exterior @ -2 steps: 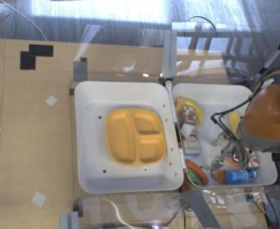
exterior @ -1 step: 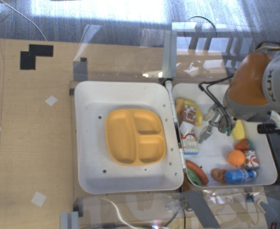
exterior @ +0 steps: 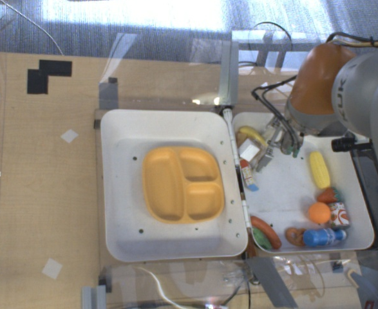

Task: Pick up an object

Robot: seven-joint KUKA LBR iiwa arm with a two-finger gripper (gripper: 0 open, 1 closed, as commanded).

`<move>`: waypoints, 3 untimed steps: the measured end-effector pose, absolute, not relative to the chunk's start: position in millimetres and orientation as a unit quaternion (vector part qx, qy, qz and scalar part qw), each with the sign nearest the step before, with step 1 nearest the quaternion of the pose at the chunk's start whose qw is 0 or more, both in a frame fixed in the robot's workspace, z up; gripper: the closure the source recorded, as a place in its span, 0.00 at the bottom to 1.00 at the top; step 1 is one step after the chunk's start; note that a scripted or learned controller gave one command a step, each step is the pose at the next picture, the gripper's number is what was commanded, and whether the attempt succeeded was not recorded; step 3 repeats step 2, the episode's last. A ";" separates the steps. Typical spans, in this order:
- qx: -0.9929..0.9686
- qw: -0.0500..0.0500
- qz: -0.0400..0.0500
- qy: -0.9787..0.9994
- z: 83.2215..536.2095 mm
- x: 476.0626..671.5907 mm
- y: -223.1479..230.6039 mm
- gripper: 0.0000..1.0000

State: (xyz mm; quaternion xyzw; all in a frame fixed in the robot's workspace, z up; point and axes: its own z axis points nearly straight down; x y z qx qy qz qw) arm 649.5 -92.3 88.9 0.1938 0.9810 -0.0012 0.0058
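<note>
You have the most open room in the middle of the right bin (exterior: 362,237): its white floor is bare between the corn cob (exterior: 319,169) near the right wall and the clutter along the divider (exterior: 235,166) it shares with the left bin (exterior: 121,237). The crowded edges are the near one, where a sausage (exterior: 268,230) lies over something green in the left corner, with a blue bottle (exterior: 322,237), an orange ball (exterior: 318,213) and a small printed can (exterior: 339,215) packed close together toward the right corner. The left bin holds a yellow divided tray (exterior: 182,184) at its centre, with bare rim all round it. The arm (exterior: 362,89) comes in from the right, bent down over the far left part of the right bin, and the gripper (exterior: 264,154) sits low there, just beside a banana (exterior: 251,134) and a small white and red packet (exterior: 249,150) by the divider. The view is too blurred here, so you cannot tell whether the jaws are spread or closed, nor whether they touch anything. The bench (exterior: 40,192) is pale wood, with black tape marks (exterior: 47,74) at the far left.
</note>
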 end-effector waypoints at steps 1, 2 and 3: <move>0.194 0.023 -0.003 0.981 108.6 657.2 -96.8 1.00; 0.400 0.007 0.003 0.917 190.3 659.1 -67.2 1.00; 0.400 0.007 0.003 0.917 190.3 659.1 -67.2 1.00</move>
